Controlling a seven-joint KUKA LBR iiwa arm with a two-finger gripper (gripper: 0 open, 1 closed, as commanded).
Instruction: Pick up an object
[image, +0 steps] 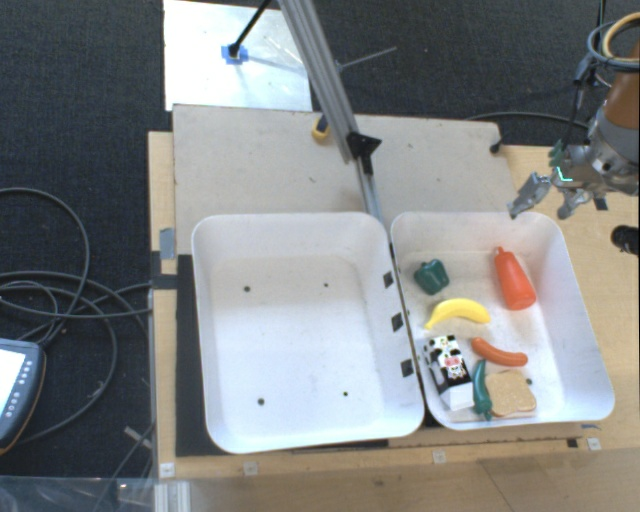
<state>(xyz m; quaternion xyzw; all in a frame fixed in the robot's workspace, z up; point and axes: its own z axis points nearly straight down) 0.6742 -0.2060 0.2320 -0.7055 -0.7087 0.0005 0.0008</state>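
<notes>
Looking down on the bench from the camera view, the gripper (548, 190) hangs above the far right corner of the right bin (585, 330), its two fingers spread wide with nothing between them. Every candidate sits in that bin. An orange bottle (514, 279) stands closest to the gripper, near the bin's right wall and toward the far edge. A green pepper (431, 276) lies by the far left side, just off the divider, and a yellow banana (459, 313) rests below it toward the middle. A red sausage (499, 353) lies nearer the front, with a slice of bread (513, 395) at the front edge. A green pod-like piece (481, 389) touches the bread's left side, and a cow-patterned carton (449, 368) lies just beside that, against the left wall. The left bin (230, 400) carries no objects.

For a clean pick, the bottle seems the best target: it stands apart from its neighbours and needs the shortest reach. Centring the fingers over its body, aligned across its narrow width, then descending straight before closing should help. The front cluster looks riskier, since crowded pieces could block a finger.
</notes>
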